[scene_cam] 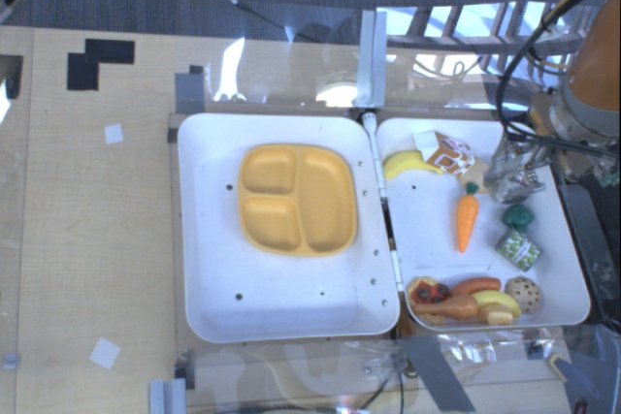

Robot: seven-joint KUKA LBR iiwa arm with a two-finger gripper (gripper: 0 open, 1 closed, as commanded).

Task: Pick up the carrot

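Note:
An orange carrot (467,220) with a green top lies in the middle of the right bin (427,252), pointing toward the front. My gripper (511,181) hangs over the bin's right side, just right of and slightly behind the carrot's green end. It touches no object that I can see. Nothing shows between its metal fingers.
The left bin (209,257) holds a yellow divided plate (295,199). Around the carrot lie a banana (408,165), a snack packet (449,153), a green broccoli (517,216), a green wrapped item (519,249) and a pile of toy food (471,299) at the front.

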